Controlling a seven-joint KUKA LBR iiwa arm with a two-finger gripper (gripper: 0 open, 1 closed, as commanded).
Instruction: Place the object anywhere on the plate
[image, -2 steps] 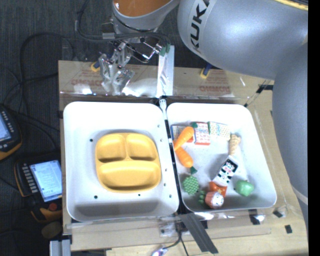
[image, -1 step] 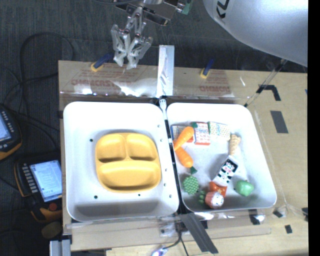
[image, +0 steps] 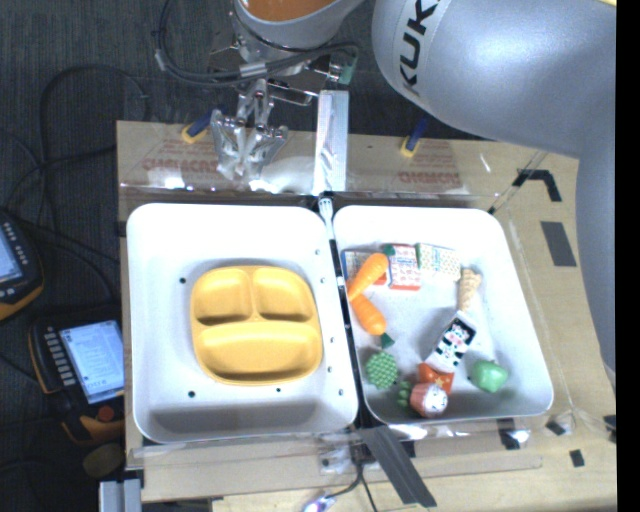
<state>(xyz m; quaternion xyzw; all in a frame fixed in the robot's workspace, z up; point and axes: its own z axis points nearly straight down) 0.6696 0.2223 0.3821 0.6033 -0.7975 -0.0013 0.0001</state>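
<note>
A yellow three-compartment plate (image: 256, 322) lies flat in the middle of the left bin (image: 150, 260), nothing on it. In the right bin (image: 520, 290) — toy carrots (image: 366, 292), small printed cartons (image: 420, 263), a green ridged vegetable (image: 381, 369), a green pepper (image: 489, 376), a black-and-white bottle (image: 452, 341).

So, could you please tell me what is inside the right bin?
The right bin holds two carrots, small cartons, a green berry-like toy, a cow-patterned bottle, a green fruit and a red-and-white toy. Anything beneath them is covered.
</note>
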